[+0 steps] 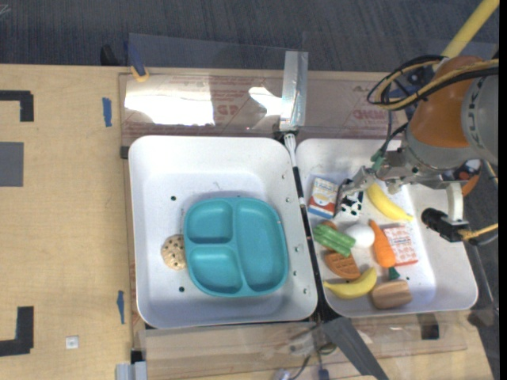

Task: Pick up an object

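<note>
Camera view: pincer (379, 174) sits low over right bin (451, 291), w/ its tips by a yellow banana (387, 202) lying loose on the bin floor; can't tell pincer's opening or any hold. Toy food clustered nearby: 2nd banana (354, 283), carrot (383, 248). Left bin (150, 212): teal tray (235, 245), cookie (173, 252).

Light wooden tabletop (63, 236) carrying two shallow white plastic bins side by side, the left bin (150, 165) and the right bin (451, 287) touching along their inner rims.
</note>
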You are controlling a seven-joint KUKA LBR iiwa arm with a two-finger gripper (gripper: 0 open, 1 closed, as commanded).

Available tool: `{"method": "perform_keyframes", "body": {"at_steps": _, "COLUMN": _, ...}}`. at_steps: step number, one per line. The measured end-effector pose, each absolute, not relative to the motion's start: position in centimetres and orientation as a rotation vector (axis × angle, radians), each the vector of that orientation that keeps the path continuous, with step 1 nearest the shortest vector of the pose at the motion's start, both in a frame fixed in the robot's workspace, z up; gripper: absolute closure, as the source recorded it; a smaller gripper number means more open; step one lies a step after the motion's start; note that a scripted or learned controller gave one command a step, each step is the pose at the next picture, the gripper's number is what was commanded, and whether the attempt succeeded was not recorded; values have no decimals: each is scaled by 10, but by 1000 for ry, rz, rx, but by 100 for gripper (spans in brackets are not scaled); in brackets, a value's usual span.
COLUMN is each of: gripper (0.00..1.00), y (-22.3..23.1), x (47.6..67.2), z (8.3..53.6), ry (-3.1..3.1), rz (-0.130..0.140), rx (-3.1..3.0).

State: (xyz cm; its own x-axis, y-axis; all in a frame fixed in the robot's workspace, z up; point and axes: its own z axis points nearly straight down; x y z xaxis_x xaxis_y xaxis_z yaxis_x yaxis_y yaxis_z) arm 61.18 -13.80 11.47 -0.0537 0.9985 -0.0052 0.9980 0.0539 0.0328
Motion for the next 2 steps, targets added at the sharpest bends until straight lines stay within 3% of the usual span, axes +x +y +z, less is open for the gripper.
{"method": "perform_keyframes", "body": {"at_steps": 1, "gripper": 0, "y": -166, "x": 540, "z": 90, "ry": 2083, "rz": 9, "rx": 2335}}
{"method": "perform_keyframes", "body": {"at_steps": 2, "gripper": 0, "y": -122, "x": 481, "z": 87, "ry": 2395, "rz": 6, "rx": 2025}}
